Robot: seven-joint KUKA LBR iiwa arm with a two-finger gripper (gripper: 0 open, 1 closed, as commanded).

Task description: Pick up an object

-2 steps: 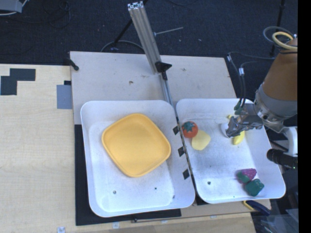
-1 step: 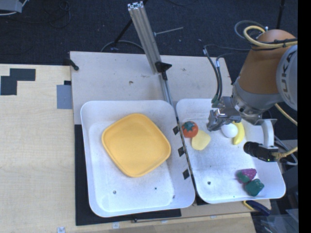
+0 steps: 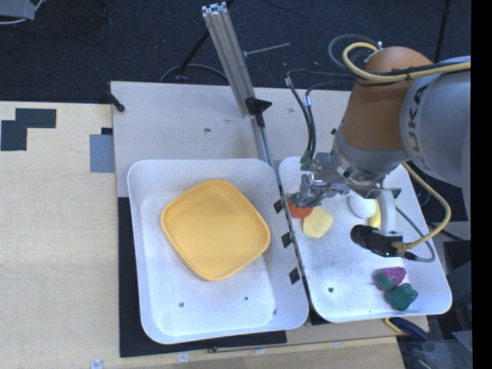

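Note:
My gripper (image 3: 309,194) hangs low over the left part of the right bin (image 3: 338,302), close to the wall between the two bins. A small red-orange object (image 3: 297,207) lies right at its tip, partly hidden by it. Just to the lower right of the tip lies a pale yellow lump (image 3: 317,223). A white egg-shaped object (image 3: 360,205) and a small yellow piece (image 3: 374,218) lie further right, partly under the arm. At the bin's near right are a magenta object (image 3: 391,276) and a dark green object (image 3: 402,296).
The left bin (image 3: 154,314) holds a large yellow square plate (image 3: 214,227). An aluminium rail (image 3: 234,60) slants down from the back to the divider between the bins. A black cable part (image 3: 377,241) of the arm hangs over the right bin.

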